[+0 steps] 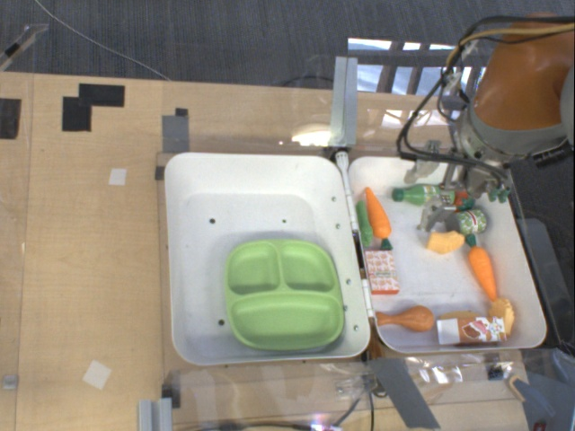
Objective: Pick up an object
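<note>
Cheese wedge (446,241) lies (right bin) just below the claw (440,220), grip state unclear.

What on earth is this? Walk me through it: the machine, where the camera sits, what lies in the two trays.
One camera, fixed above a wooden bench, looks down at a slant. The grey and orange shape at the upper right is a robot arm, reaching in to pick something up. Its jaws hang low over the right bin, above a small yellow piece; whether they grip anything cannot be told. That bin also holds toy food: two carrots, a green bottle, a red-and-white carton, a brown drumstick shape and a wrapped packet. The left bin holds a green divided plate.
</note>
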Available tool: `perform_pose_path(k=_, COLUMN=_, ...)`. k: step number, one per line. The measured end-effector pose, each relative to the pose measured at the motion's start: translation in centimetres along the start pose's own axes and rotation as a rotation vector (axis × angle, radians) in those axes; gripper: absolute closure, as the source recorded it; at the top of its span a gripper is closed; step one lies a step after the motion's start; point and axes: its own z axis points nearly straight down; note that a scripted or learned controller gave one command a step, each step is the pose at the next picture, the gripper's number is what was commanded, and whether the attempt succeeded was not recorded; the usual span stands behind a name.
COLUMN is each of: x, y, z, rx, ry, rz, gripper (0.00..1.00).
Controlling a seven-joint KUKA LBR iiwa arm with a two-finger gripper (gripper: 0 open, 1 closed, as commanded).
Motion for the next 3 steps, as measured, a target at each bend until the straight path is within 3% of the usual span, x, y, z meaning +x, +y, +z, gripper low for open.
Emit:
perform_pose_path(k=1, x=1.7, y=-3.3, z=12.7, rx=0.001, ry=-0.006, rz=-0.135, gripper=0.0)
perform_pose_path(k=2, x=3.9, y=-8.6, z=13.4, rx=0.004, ry=-0.011, rz=-0.226, gripper=0.0)
perform_pose_path(k=3, x=3.4, y=-8.5, z=12.2, rx=0.006, ry=-0.025, rz=-0.23, gripper=1.0)
